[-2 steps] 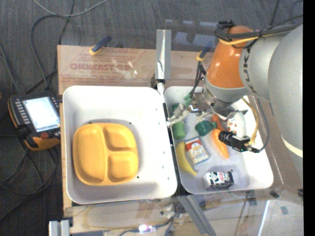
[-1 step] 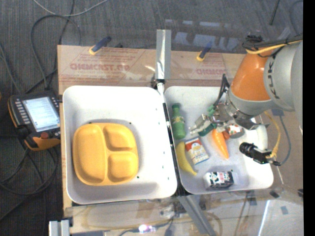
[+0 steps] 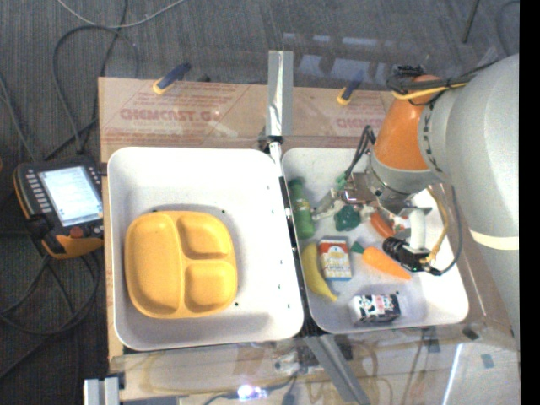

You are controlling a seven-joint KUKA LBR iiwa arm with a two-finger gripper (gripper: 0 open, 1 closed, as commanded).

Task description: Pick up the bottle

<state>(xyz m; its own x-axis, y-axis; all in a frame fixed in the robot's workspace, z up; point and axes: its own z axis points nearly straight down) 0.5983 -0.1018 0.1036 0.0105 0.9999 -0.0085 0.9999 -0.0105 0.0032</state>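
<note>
The big grey arm [image 3: 481, 142] came in from the right side and bent down over the right bin [image 3: 456, 306]. Its orange band [image 3: 401, 137] sat just above the wrist. Next to it was the left bin [image 3: 126, 175], and a yellow tray [image 3: 180, 262] with three parts lay inside that one.

In the right bin there were many small things. A green bottle [image 3: 299, 206] lay on its side, right up against the left wall of that bin. Its long way ran up and down the picture, along the wall. A yellow banana [image 3: 316, 272] lay below the bottle. Beside the banana was a small red and white box [image 3: 336, 258]. An orange carrot [image 3: 384, 261] lay to the right of the box. A black and white carton [image 3: 376, 307] lay near the front. A small dark green thing [image 3: 347, 218] sat right under the wrist, and I could not tell what it was.

The gripper [image 3: 354, 197] hung low near the middle of the bin. The bottle lay to its left, near it but not touching. The gripper was too dark and mixed up with wires to see well, so I could not tell how it was set. I think the gripper would need to slide left, toward the wall, and line up across the bottle's thin side. The wall was so close that a grab there could be hard.
</note>
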